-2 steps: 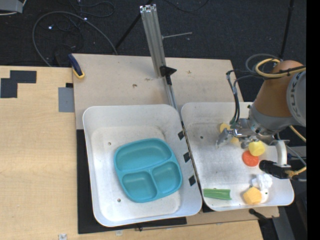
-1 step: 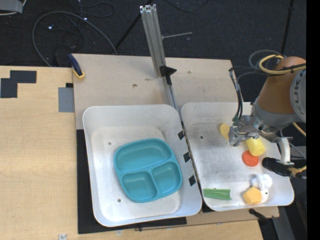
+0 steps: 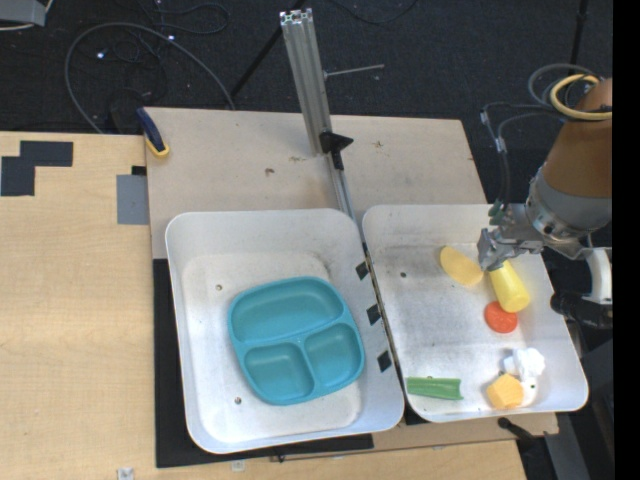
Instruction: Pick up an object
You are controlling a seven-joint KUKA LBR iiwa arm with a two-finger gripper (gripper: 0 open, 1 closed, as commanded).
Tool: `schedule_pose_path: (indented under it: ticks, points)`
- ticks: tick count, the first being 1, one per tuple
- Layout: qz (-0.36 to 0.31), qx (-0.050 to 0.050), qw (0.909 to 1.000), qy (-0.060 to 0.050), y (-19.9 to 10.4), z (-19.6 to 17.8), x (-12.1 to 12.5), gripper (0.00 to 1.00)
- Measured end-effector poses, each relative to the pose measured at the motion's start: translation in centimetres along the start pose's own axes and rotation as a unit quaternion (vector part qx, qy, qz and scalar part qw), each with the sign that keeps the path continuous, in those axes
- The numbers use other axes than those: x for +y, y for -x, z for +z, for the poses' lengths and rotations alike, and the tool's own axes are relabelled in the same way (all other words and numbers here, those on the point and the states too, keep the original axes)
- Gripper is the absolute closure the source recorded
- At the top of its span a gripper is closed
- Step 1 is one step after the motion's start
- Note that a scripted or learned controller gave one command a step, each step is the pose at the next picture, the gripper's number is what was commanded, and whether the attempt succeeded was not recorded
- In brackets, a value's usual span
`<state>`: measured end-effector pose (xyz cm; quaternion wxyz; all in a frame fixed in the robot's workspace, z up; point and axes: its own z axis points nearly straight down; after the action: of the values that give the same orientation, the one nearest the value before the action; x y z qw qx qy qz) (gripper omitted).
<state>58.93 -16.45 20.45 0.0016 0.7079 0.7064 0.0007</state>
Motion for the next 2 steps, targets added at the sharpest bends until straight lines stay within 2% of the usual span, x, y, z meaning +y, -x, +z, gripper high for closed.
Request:
schedule_pose_path:
  ticks: [1, 2]
  points:
    - [0.000, 0.001, 1.0000, -0.002, 0.1, -0.5, 0.0, 1.00]
    - [-0.003, 0.002, 1.0000, -0.002, -5.2, -1.7, 0.4, 1.00]
